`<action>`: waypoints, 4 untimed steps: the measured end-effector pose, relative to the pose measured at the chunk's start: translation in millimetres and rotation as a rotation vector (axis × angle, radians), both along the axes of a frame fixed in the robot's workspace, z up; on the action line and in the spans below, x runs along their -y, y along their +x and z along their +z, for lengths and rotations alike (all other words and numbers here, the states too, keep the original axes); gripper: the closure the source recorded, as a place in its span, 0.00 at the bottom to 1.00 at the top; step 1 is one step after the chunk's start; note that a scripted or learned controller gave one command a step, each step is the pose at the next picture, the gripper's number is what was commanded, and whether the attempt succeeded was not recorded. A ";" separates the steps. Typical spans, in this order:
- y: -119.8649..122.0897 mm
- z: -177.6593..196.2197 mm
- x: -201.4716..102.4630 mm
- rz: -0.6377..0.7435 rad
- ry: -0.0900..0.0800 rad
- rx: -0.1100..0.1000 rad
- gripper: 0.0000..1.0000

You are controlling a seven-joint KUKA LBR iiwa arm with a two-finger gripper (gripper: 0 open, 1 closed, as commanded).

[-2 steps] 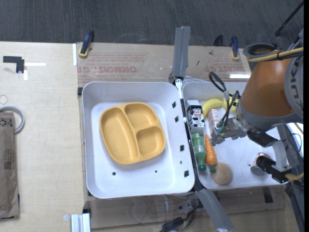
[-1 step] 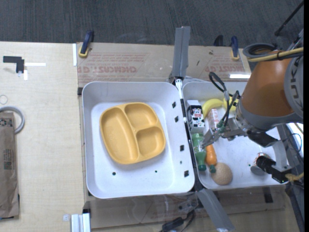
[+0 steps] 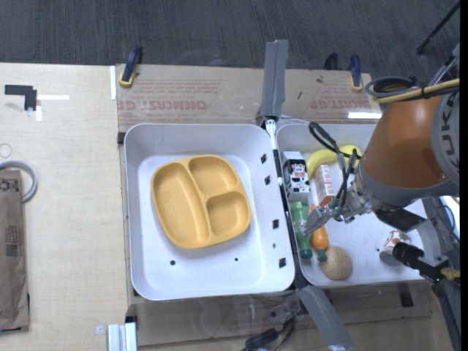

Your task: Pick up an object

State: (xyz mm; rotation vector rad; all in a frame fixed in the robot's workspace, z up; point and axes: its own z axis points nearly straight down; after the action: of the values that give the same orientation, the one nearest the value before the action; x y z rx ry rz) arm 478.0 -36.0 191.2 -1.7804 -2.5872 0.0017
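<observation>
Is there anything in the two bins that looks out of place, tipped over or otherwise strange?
Nothing looks spilled or broken. The yellow tray lies flat but turned askew in the left bin. In the right bin, the green bottle lies on its side along the left wall, crowded together with a carrot, banana and other items.

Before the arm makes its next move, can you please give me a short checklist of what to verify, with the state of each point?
1. End effector is above the right bin: ok.
2. An object lies under it: ok, the orange carrot and green bottle are there.
3. Object held between the fingers: cannot tell.
4. Target stands free of neighbours: not ok, carrot, bottle and brown potato are crowded together.
5. Left bin holds the yellow divided plate, apart from the arm: ok.
</observation>
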 end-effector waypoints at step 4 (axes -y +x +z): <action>57.1 -0.6 1.1 -0.055 -0.002 0.000 0.00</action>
State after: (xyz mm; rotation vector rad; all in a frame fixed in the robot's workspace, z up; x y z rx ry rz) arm 535.1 -37.1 190.7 -1.8513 -2.5379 0.0041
